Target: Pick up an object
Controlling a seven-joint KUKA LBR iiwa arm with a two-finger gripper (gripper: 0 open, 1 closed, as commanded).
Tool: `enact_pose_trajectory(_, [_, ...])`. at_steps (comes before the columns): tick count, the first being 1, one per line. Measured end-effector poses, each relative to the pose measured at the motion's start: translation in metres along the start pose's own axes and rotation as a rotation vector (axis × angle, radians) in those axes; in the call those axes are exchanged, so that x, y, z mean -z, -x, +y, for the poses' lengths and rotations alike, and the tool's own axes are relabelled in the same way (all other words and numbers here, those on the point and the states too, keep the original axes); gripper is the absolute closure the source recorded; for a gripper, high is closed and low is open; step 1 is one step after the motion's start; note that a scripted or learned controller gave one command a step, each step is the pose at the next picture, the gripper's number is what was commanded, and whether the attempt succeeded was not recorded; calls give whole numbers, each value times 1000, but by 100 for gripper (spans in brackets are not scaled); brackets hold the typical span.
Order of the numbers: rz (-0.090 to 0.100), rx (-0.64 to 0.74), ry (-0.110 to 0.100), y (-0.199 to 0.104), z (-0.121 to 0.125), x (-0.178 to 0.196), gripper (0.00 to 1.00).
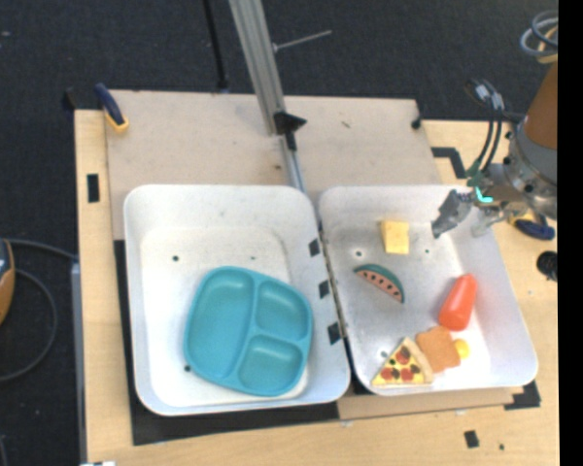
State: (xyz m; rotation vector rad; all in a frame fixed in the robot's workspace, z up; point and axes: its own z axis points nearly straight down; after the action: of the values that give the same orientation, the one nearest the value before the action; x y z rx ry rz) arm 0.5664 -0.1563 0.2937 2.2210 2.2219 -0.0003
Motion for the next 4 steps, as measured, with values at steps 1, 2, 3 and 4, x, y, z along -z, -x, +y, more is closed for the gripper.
enact_pose_trajectory(1, [0, 0, 2, 0, 0, 1, 0])
enact_pose_trajectory(2, [-1, -1, -4, 6, -5, -60, 0])
enact_pose_trajectory(3, [0, -2, -3, 0, -5, -105, 0])
enact_pose_trajectory(4, [0, -1, -4, -6, -9, -166, 0])
